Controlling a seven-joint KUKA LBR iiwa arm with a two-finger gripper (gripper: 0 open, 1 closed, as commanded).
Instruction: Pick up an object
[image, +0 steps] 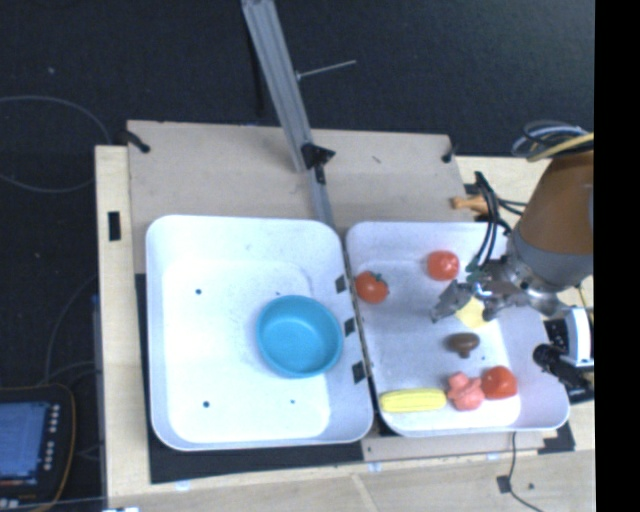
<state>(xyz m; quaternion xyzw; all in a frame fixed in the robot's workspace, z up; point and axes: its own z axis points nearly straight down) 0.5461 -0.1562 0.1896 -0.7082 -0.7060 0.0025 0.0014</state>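
Gripper (452, 303) hangs low over the right bin (400, 330), fingers spread apart with nothing between them. Just beside it to the right lies a yellow object (472, 314), with a brown piece (463, 344) a little nearer the front rim.

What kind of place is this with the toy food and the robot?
Probably a robot lab's practice bench. A robot arm reaches over two white bins: one holds a blue bowl, the other toy food like a corn cob and a tomato. Cables lie around.
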